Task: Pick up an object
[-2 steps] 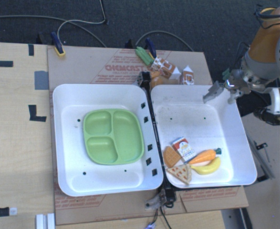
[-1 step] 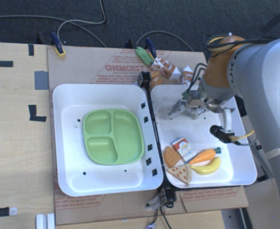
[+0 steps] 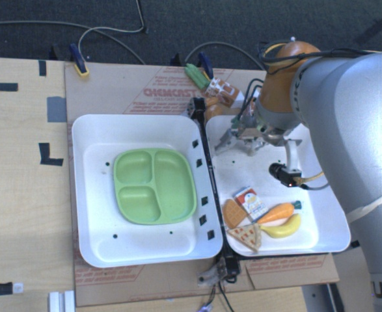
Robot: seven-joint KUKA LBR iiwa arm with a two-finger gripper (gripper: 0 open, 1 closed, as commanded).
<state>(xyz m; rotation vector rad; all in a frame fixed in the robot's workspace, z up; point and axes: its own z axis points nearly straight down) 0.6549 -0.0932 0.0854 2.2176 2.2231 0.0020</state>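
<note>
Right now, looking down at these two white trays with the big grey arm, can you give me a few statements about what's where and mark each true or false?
1. The green divided plate lies in the left bin. True.
2. The carrot lies on the green plate. False: it lies in the right bin, beside the banana.
3. The gripper is over the right bin. True.
4. The pizza slice sits at the right bin's far end. False: it is at the near edge.
</note>
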